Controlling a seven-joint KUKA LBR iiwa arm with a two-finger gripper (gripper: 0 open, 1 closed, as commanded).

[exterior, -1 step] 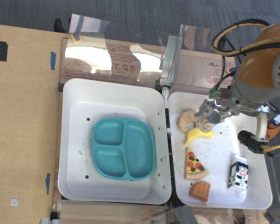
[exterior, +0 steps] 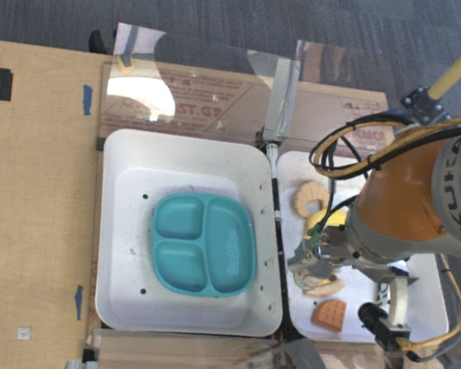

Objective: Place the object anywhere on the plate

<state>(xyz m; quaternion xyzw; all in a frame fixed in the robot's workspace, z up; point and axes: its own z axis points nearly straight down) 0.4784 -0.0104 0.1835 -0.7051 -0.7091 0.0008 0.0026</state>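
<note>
A teal plate (exterior: 204,243) with three compartments lies in the middle of the left bin (exterior: 120,208). My gripper (exterior: 311,261) is down in the right bin (exterior: 442,286), close to that bin's left wall. It hangs right over a pale beige flat object (exterior: 324,287), which it partly hides. A tan croissant-shaped piece (exterior: 309,197) lies behind the gripper. A yellow object (exterior: 326,220) peeks out from under the arm. An orange waffle-like piece (exterior: 330,314) rests in front of the gripper near the bin's front edge.
The arm's orange and grey body (exterior: 402,199) covers much of the right bin. A ridge (exterior: 277,226) divides the two bins. Clear plastic walls (exterior: 280,94) stand behind the bins. Cables (exterior: 360,136) loop above the wrist.
</note>
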